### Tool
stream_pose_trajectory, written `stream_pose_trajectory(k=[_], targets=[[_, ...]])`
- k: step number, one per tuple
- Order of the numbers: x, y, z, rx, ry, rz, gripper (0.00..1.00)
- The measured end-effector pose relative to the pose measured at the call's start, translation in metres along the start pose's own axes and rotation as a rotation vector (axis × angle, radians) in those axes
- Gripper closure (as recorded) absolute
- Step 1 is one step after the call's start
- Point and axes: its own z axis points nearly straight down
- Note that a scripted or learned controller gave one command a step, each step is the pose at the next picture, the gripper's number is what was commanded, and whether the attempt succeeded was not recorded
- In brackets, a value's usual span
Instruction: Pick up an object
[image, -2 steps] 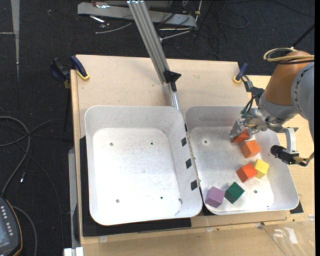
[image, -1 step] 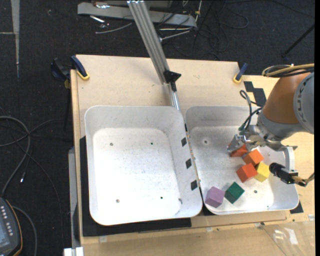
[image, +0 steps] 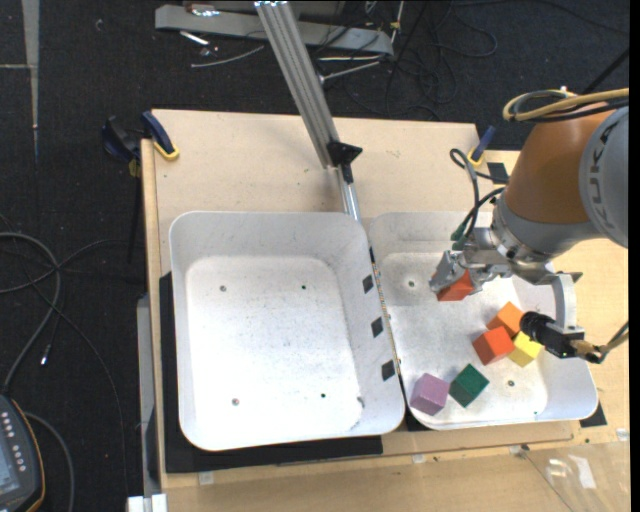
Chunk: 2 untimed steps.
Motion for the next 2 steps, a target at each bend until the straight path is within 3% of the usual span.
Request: stream_pose_trajectory(k=[1, 2], targets=[[-0.023, -0.012, 0.021, 0.01, -0.003, 0.01, 1.0], [0.039, 0.023, 0.004, 0.003, 0.0, 0.0, 1.0]])
